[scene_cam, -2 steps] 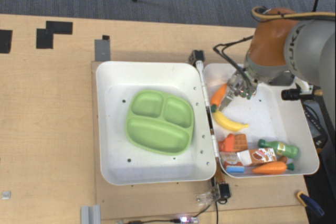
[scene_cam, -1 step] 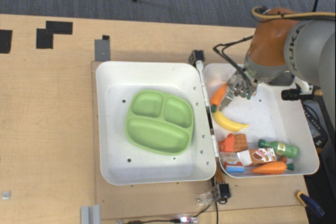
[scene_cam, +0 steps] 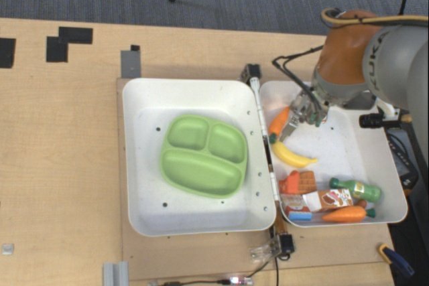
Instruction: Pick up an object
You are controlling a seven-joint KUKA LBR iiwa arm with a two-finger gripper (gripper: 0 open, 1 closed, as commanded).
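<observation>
While the gripper (scene_cam: 289, 128) hovers low in the right bin (scene_cam: 375, 164), fingers spread apart, the banana (scene_cam: 292, 156) lies just below.

Bright, even overhead light; soft shadows; slight blur; no glare.

a green 3-compartment plate (scene_cam: 203, 156) lies in the middle of the left bin (scene_cam: 144, 211). black tape patches (scene_cam: 69, 42) lie on the bench, well left of that bin.
</observation>
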